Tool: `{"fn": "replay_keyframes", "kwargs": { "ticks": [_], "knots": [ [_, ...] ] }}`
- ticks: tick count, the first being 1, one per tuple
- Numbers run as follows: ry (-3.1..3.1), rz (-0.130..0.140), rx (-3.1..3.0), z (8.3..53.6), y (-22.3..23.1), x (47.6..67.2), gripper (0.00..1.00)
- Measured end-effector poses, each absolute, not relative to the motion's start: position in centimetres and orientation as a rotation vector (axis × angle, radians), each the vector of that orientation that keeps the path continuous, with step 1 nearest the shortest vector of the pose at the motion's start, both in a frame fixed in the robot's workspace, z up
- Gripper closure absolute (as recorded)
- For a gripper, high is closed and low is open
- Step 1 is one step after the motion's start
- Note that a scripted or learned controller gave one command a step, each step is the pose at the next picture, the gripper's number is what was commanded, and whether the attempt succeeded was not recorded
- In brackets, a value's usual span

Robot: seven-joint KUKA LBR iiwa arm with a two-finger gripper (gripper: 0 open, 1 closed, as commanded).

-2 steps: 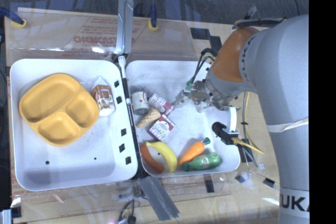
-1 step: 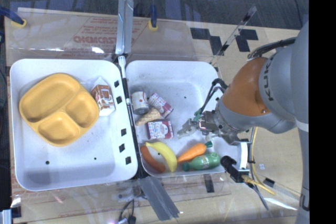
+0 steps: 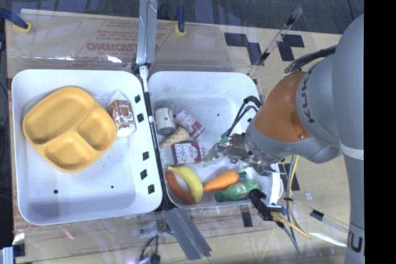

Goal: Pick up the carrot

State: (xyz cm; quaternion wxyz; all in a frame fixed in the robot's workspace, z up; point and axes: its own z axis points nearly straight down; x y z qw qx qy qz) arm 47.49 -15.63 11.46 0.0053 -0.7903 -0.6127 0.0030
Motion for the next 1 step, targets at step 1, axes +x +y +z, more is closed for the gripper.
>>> {"fn": "replay_keyframes", "kwargs": {
  "ticks": [1],
  "knots": [
    [-1.921,0.017,-2.468,12.06,-15.69,47.46,1.0]
  ]
}}
